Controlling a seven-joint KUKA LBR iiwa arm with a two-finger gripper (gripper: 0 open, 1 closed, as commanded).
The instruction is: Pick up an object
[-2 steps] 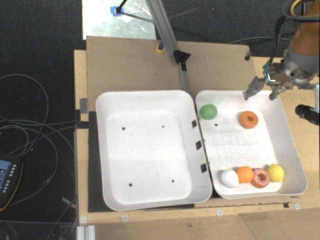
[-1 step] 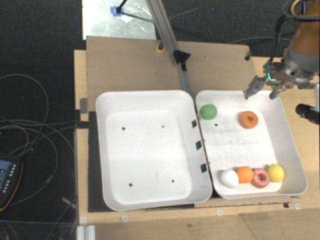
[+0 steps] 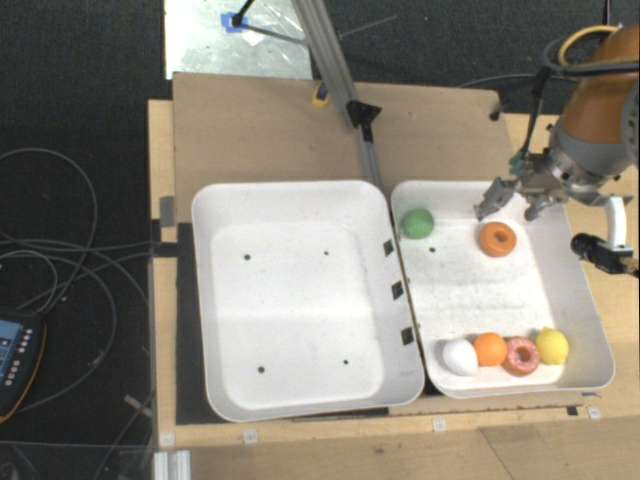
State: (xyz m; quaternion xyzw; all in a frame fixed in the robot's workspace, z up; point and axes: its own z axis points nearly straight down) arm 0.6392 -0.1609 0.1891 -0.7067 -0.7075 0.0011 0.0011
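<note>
Orange doughnut (image 3: 497,239) lies on the floor of the right bin (image 3: 470,278), in its far half, and we take it as the likeliest target. Camera view: nothing is lifted yet, so we judge the pick not begun; the approach, the closing and the lift are all left.

The gripper (image 3: 512,195) hangs above the far edge of the right bin, just beyond the doughnut and apart from it. Its 2 fingers stand spread, with nothing between them. The grey arm with its orange band (image 3: 600,108) comes in from the right, wrist bent down toward the bin.

Other candidates: a green ball (image 3: 417,223) near the bin's far left corner, and 4 pieces in a row along the near wall, a white egg (image 3: 460,356), an orange ball (image 3: 490,349), a pink doughnut (image 3: 521,356) and a lemon (image 3: 551,346).

The left bin (image 3: 300,208) holds no objects.
</note>
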